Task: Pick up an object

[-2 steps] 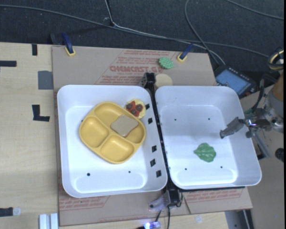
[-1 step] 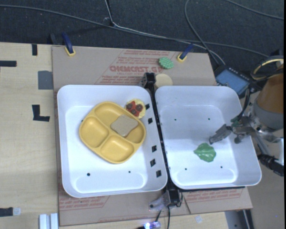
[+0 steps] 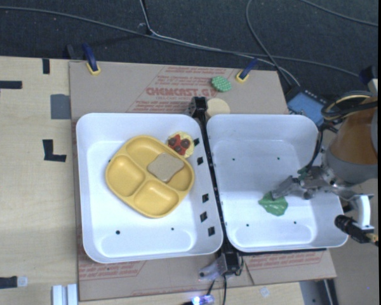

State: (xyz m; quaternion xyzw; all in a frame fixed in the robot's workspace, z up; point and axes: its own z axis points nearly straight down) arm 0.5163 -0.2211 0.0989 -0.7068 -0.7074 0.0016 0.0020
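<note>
Arm cut off at right edge, pincer fingertips indistinct against green object, small red item unidentifiable

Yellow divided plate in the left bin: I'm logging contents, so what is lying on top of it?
On the yellow divided plastic plate, a flat tan square piece lies over its middle ridges, and a small dark red item sits at its upper right edge. The plate surface beneath both is covered.

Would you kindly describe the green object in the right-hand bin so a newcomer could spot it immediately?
Start at the right-hand shallow white bin. Near its front right part lies a small, crumpled green soft object, right at the tip of the grey arm's gripper. It is the one green thing inside either bin.
</note>
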